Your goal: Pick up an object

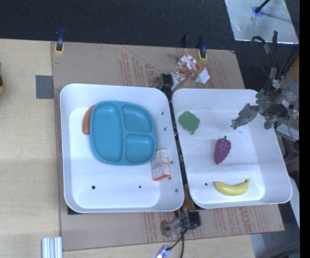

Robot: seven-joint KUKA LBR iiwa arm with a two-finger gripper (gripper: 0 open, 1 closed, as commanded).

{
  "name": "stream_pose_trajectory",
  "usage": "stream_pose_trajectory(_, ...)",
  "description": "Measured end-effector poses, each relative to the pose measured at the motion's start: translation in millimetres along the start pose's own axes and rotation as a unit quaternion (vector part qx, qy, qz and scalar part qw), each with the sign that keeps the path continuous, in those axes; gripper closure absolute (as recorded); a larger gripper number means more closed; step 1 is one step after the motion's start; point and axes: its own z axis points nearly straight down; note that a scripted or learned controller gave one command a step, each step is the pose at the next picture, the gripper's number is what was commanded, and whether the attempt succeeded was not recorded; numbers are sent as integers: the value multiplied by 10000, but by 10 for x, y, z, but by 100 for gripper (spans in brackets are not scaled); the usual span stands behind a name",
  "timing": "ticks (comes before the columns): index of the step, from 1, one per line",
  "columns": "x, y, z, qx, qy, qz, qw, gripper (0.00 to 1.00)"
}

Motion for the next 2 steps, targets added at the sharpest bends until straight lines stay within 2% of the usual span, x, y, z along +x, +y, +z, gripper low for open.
stream_pose_trajectory(1, 216, -17, 1329, 17, -1, -4, 10000, 0)
stream_pose_trajectory(2, 198, 224, 1719, -5, -8, -3, 10000, 0)
